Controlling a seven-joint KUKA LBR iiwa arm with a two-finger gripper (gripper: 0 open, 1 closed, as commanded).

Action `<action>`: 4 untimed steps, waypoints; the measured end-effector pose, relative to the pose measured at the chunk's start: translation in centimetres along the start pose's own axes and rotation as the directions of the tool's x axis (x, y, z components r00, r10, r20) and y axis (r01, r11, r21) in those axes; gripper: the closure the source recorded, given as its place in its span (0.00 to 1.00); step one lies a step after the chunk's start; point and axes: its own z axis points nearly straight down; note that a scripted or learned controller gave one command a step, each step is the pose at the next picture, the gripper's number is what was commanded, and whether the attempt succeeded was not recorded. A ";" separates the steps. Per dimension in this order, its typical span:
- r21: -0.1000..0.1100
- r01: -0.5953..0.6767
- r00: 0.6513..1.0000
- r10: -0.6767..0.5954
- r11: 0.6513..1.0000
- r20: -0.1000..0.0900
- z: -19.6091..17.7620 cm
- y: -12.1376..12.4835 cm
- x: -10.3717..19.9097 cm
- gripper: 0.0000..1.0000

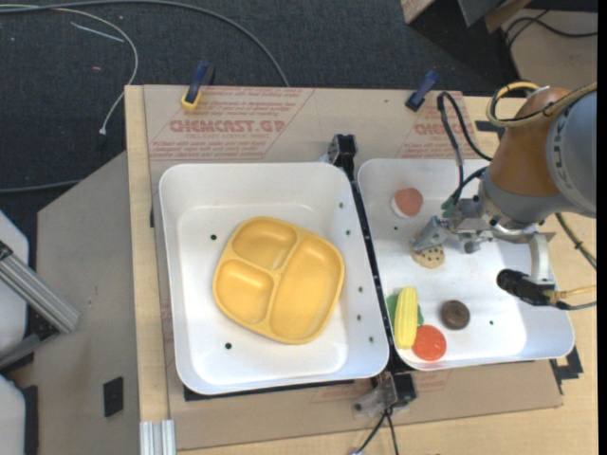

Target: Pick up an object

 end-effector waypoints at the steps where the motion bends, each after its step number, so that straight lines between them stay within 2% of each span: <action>1: -0.012 0.001 1.000 -0.001 1.000 0.000 -1.4 0.3 0.1 1.00; 4: -0.008 0.002 1.000 -0.002 1.000 0.003 -18.9 0.8 1.5 1.00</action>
